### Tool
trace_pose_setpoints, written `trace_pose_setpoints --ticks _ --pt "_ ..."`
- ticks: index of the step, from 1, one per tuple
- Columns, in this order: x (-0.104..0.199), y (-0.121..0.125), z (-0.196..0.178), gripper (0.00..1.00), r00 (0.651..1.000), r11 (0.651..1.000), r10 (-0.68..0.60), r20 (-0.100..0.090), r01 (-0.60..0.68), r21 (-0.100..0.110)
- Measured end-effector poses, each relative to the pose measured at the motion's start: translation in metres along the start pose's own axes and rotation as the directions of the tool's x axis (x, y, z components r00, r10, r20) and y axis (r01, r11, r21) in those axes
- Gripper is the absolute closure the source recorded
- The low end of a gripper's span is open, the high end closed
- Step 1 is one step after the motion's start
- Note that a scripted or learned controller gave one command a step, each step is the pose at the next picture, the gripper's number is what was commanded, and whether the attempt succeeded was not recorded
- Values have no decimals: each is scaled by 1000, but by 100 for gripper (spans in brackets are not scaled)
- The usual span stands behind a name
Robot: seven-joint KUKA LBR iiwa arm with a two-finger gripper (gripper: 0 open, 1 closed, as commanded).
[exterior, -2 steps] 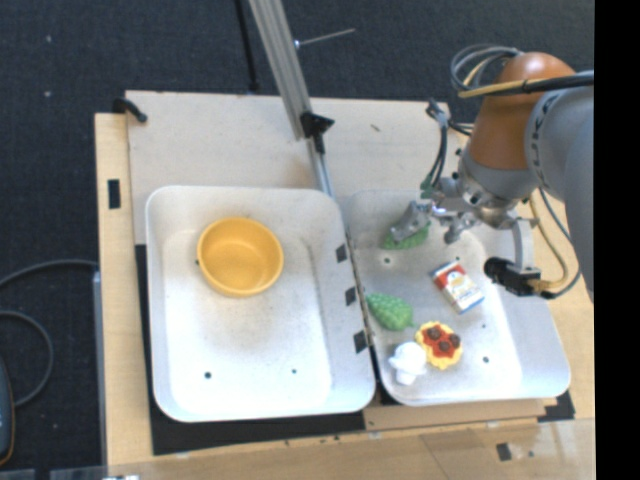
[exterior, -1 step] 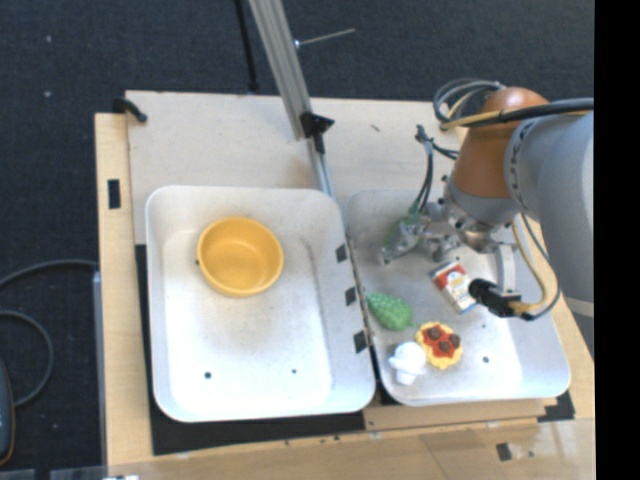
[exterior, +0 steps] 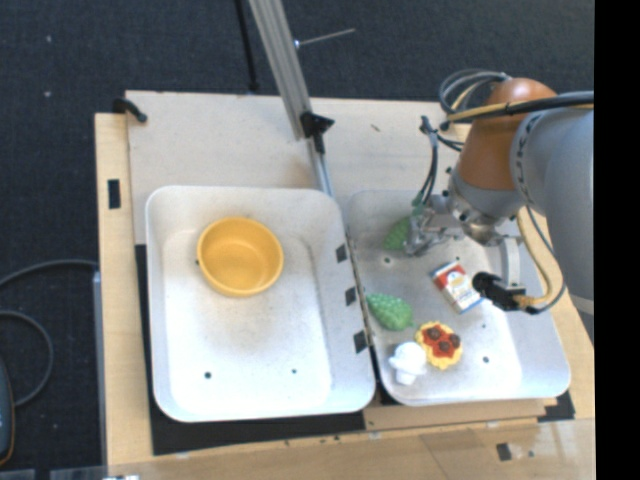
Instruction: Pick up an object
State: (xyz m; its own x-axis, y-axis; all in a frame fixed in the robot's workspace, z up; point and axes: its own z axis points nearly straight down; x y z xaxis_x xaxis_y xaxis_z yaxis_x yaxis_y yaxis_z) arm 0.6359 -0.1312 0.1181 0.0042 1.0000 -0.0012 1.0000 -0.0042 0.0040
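Observation:
My gripper (exterior: 422,236) hangs low over the far part of the right bin (exterior: 540,363), right beside a small green object (exterior: 399,234) that lies just to its left. Whether that object is between the fingers is hidden by the wrist. Further forward in the same bin lie a green leafy toy (exterior: 389,311), a red and white box (exterior: 456,286), a yellow piece with red dots (exterior: 440,345) and a small white object (exterior: 407,361).
A yellow bowl (exterior: 240,256) sits in the left bin (exterior: 170,368). A metal pole (exterior: 283,58) slants up from behind the bins. Cables loop around the arm's wrist (exterior: 480,168) on the right.

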Motion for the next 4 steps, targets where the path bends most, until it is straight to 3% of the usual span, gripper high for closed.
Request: trace_pose_setpoints --ticks 3,4 --pt "-15 6 -162 100 1000 1000 -7 0 7 3" --pt "33 -2 -163 100 1000 1000 -10 -1 10 3"
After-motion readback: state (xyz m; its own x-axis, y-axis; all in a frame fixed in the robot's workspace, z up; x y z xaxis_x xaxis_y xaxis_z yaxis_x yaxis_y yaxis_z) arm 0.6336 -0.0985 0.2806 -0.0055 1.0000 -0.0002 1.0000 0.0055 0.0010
